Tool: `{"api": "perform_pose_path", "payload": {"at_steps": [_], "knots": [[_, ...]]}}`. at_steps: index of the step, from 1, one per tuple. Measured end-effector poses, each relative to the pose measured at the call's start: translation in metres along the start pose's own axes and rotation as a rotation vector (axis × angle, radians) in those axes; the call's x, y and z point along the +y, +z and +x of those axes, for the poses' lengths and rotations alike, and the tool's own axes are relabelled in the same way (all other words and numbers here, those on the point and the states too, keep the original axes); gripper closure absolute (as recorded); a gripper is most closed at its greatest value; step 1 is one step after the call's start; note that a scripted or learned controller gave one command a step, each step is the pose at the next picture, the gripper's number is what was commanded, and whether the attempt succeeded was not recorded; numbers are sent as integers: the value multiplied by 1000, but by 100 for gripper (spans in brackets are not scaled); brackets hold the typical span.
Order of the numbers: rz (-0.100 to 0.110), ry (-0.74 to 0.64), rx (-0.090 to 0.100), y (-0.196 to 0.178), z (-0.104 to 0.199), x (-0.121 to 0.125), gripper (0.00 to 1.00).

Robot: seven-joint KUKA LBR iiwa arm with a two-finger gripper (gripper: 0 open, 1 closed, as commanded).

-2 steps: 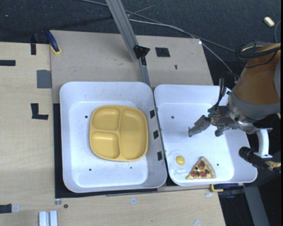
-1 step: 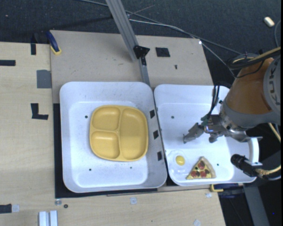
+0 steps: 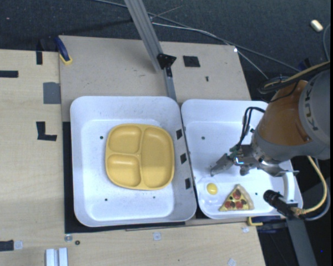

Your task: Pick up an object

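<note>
Pizza slice toy (image 3: 236, 199) just below jaws (image 3: 228, 167), jaws spread, pinching nothing

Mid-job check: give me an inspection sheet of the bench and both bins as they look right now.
Surface: wooden bench, black tape marks, two white bins side by side.
Job's things: yellow divided plate in left bin; small yellow piece and toy pizza slice in right bin.
Clutter: nothing seen.
Grippers: gripper low over right bin, above the yellow piece.
Cables: black cable on arm; thin wires behind bench.
Surroundings: dark floor, slanted metal rail.
</note>
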State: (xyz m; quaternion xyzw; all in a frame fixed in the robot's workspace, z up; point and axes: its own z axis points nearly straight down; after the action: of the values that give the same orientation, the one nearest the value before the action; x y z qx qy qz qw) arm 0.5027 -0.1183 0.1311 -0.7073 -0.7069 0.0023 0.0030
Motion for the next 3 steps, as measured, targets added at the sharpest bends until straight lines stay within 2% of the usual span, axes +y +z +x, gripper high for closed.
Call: {"api": "perform_pose_path", "payload": {"at_steps": [1, 3], "knots": [[-2, -2, 1, -12, 1, 1, 100], [-12, -2, -2, -127, 3, 1, 100]]}}
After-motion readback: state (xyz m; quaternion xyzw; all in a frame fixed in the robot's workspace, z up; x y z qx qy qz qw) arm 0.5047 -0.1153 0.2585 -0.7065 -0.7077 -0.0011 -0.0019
